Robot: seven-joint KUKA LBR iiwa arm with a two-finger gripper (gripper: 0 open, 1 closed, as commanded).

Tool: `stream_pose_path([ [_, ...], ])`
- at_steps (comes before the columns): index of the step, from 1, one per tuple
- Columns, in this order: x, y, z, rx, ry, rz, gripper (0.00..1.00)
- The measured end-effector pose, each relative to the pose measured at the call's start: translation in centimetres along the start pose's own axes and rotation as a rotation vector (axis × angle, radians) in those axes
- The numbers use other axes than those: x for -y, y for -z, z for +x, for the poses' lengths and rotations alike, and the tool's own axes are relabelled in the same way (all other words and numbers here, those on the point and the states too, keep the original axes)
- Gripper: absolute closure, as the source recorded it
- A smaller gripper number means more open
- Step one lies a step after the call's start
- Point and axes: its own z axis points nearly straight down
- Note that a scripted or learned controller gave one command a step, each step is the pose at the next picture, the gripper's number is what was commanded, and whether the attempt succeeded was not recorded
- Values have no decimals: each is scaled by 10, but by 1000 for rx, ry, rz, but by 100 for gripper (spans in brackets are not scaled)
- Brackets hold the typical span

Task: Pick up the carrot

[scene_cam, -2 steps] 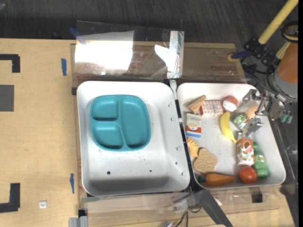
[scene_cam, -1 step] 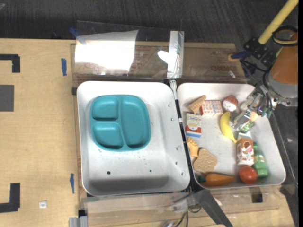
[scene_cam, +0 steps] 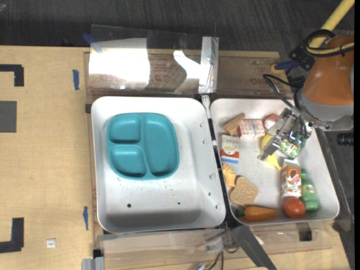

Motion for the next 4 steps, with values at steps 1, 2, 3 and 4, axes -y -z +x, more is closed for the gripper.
stream_pose_path([
  [1,9,-33,80,-6,137,3,0],
  [2,-49,-75,5,5,-73,-1,0],
  [3,30,-74,35,7,122,2,0],
  [4,5,24,114,5,509,0,0],
])
